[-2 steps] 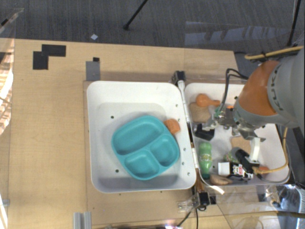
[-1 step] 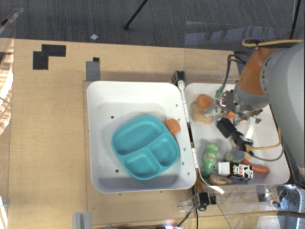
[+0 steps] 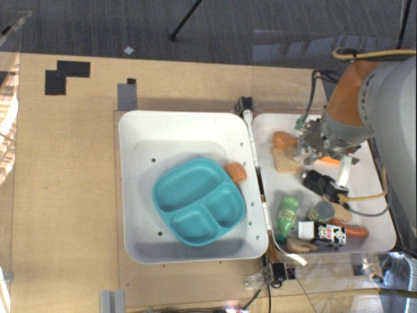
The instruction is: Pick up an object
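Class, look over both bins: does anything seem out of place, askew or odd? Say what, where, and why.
One thing stands out: a small orange object lies alone in the left bin, against the rim of the teal divided plate rather than in a compartment. The other small items, such as the green bottle, crowd the right bin.

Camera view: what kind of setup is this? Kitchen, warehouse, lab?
Probably a robotics lab pick-and-place bench: two white bins side by side on a wooden bench, a teal divided plate, toy-like clutter, cables, and the robot arm overhead.
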`<state>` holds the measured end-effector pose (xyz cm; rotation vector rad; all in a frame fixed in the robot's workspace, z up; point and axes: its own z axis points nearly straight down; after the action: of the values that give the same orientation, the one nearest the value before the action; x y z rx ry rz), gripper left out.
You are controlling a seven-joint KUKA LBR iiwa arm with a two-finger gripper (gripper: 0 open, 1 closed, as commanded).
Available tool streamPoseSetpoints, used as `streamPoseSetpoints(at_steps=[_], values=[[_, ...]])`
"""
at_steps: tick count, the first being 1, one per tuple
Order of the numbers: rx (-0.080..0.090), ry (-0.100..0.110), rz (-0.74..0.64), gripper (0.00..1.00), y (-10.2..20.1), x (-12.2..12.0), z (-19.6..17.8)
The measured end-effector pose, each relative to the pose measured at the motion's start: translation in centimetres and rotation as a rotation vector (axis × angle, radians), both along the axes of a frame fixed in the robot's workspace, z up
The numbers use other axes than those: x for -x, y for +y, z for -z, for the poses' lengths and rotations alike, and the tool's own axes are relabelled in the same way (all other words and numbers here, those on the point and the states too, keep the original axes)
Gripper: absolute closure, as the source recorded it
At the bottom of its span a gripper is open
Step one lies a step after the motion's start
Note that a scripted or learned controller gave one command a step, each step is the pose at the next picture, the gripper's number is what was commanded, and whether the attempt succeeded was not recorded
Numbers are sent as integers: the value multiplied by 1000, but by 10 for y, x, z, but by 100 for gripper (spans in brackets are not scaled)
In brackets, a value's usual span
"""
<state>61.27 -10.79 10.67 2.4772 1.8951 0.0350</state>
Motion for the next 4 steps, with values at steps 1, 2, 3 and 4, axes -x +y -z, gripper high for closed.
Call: streamPoseSetpoints(at_steps=[1, 2, 3, 4], values=[[-10, 25, 243, 100, 48, 8, -80], [-12, 24, 451, 100, 44, 58, -160], [-17, 26, 786, 100, -10, 73, -153], [-20, 24, 1022, 100, -48, 67, -174]])
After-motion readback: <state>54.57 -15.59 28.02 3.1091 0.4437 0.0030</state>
